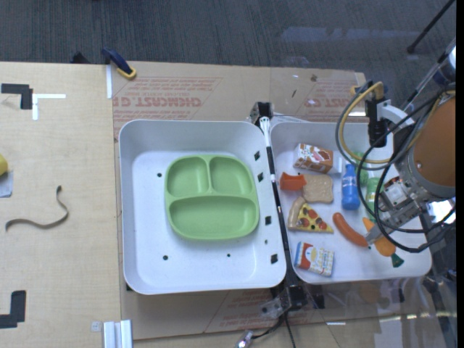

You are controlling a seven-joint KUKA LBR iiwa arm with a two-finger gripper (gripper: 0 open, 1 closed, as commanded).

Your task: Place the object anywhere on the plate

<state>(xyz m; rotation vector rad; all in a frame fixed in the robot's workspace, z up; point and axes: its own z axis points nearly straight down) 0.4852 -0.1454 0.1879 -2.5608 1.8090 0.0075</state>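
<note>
The green plate point(212, 197) sits in the middle of the white bin on the view's left point(138, 259). It has three parts: two small ones at the far side and one long one at the near side.

The toy foods all lie in the other white bin point(413, 267), well apart from the plate. I cannot tell which one is the toy to move. The orange sausage point(350, 229) is long and thin, and it runs from the upper left to the lower right. The carrot point(382, 244) lies just beside its lower end, with its green tip pointing to the lower right. The blue bottle point(350, 187) lies pointing up and down in the view. The pizza slice point(309, 217) points its tip up, toward the bread slice point(317, 189). There are two small cartons – one at the far side point(315, 158) and one at the near side point(315, 258) – and the print on them is too small to read.

The gripper point(397, 203) hangs over the right side of this bin, among black cables. I cannot tell if it is open or closed.

The brown cardboard point(167, 96) under the bins has red letters on it, but they are upside down – I cannot read them.
</note>
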